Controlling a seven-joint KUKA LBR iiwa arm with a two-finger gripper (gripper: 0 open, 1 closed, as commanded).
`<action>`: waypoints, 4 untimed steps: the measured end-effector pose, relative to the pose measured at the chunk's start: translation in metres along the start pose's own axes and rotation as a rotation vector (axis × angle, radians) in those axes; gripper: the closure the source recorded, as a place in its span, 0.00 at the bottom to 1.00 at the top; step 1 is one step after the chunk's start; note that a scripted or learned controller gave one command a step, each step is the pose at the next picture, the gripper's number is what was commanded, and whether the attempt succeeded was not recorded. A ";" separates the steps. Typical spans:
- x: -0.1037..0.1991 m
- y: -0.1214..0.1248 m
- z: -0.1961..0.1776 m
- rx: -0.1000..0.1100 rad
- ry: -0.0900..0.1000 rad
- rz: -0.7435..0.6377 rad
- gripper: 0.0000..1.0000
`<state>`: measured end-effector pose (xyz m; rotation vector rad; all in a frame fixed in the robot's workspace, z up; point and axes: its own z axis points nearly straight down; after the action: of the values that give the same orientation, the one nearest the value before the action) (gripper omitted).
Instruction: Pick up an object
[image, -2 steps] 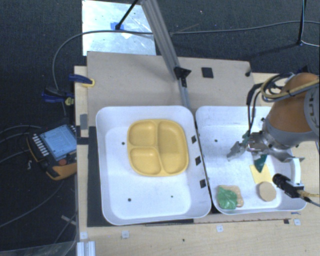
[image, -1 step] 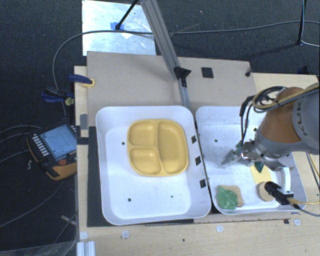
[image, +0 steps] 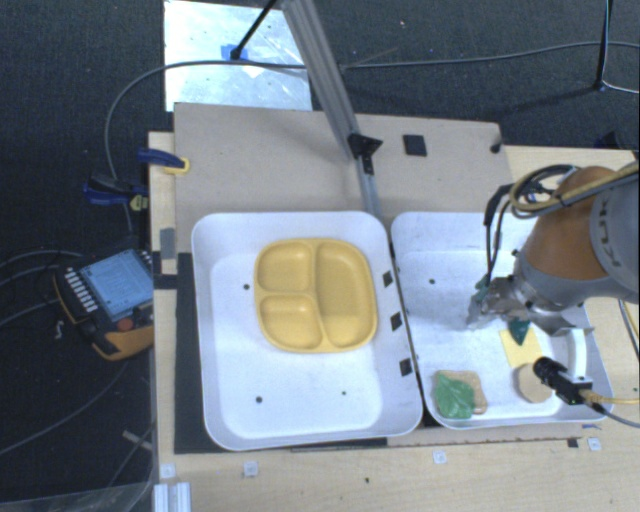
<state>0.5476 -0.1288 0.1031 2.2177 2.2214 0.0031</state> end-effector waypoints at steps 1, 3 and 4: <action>0.001 0.003 -0.043 -0.002 0.000 -0.003 1.00; 0.000 0.026 -0.146 -0.005 -0.001 -0.004 1.00; 0.051 0.028 -0.132 0.001 0.002 -0.008 1.00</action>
<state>0.5754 -0.0773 0.2354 2.2099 2.2324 0.0037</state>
